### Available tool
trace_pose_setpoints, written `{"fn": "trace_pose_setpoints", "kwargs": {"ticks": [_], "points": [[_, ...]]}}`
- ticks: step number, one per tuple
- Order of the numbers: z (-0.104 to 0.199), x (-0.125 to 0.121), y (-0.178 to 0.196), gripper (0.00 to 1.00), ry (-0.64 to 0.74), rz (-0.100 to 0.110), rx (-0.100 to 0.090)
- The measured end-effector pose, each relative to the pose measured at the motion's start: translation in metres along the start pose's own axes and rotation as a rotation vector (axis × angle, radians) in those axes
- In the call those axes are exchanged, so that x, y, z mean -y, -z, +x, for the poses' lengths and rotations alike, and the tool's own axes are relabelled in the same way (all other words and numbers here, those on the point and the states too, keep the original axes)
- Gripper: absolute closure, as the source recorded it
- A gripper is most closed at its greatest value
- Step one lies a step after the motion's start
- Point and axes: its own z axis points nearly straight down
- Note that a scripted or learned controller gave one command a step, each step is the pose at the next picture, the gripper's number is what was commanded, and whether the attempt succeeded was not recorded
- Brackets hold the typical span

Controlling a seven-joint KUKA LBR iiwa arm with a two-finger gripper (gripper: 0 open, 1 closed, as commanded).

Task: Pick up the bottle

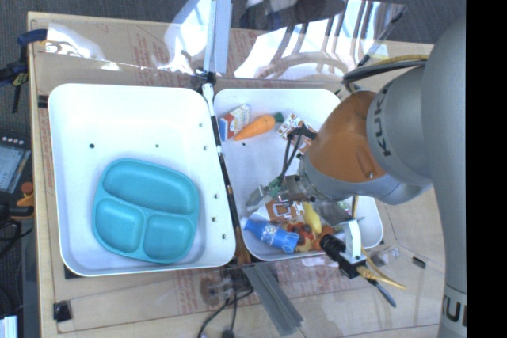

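The blue bottle (269,235) is lying at the right bin's (257,170) near edge among clutter. The tool (287,198) is hanging just above it, apparently; its grip state cannot be told.

Arm (380,146) covered the right bin's (238,170) right half, so whatever lay under it was hidden. Claw (297,190) sat mostly under the orange wrist band; finger state unreadable. Bottle (271,236), blue, near the bin's front edge, had its right end buried under the toy clutter (305,229). Clutter pieces too small and jumbled to identify. Arm body cut off by the frame's right side.
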Motion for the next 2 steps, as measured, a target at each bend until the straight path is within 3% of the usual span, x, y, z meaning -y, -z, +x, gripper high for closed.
{"fn": "trace_pose_setpoints", "kwargs": {"ticks": [2], "points": [[-0.0010, 0.0009, -0.0003, 0.00, 0.062, 0.002, 0.000]]}}
